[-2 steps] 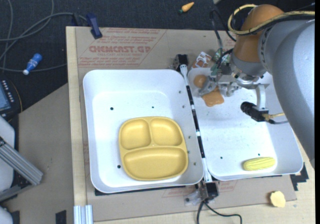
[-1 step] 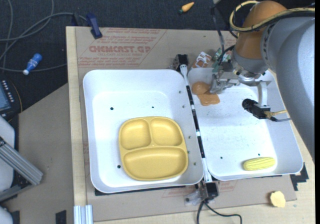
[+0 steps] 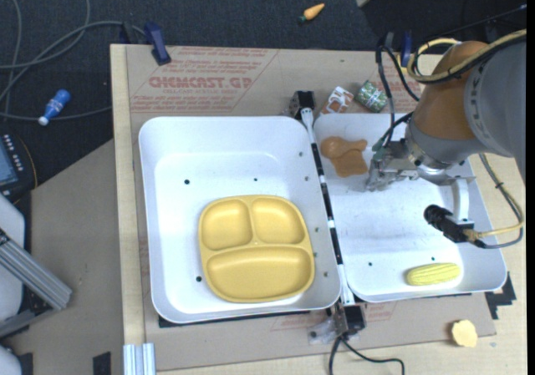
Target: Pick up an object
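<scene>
Yellow plate (image 3: 254, 246) with 3 sections lies in the left bin (image 3: 167, 148). In the right bin (image 3: 393, 273), the gripper (image 3: 378, 171) hangs low at 12 o'clock, just beside a tan toy (image 3: 344, 154) at its 10 o'clock; a corn cob (image 3: 433, 274) lies at 5 o'clock.

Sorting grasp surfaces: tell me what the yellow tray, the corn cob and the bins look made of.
Yellow tray: likely moulded plastic, smooth with soft sheen. Corn cob: probably toy plastic or rubber, ridged and evenly yellow. Bins: seemingly thin formed white plastic, matte, rounded corners.
</scene>
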